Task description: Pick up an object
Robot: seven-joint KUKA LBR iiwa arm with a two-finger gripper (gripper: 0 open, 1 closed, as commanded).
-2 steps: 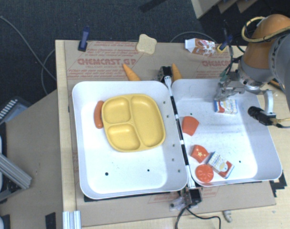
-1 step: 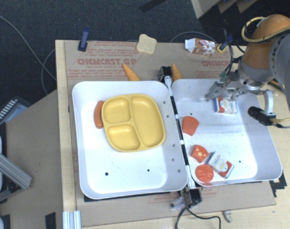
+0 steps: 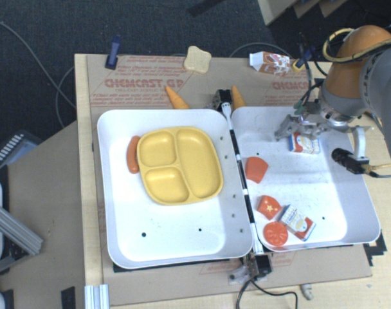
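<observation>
A: Sitting in the right bin (image 3: 350, 192), near its far edge: a small carton (image 3: 305, 143), white with red and blue print. Hovering directly over it: the gripper (image 3: 303, 126), fingers spread apart on either side, gripping nothing yet.

B: Seeming to be mid-approach, then. Still needing, by my reckoning, a lowering and a squeeze around the carton before any lifting.

A: Counting the rest. Lying nearer in that bin: three red pieces (image 3: 256, 168) and one flat packet (image 3: 296, 222). Resting in the left bin (image 3: 182, 243): one yellow divided tray (image 3: 179, 165), one sausage (image 3: 132, 154) touching its left side.
</observation>
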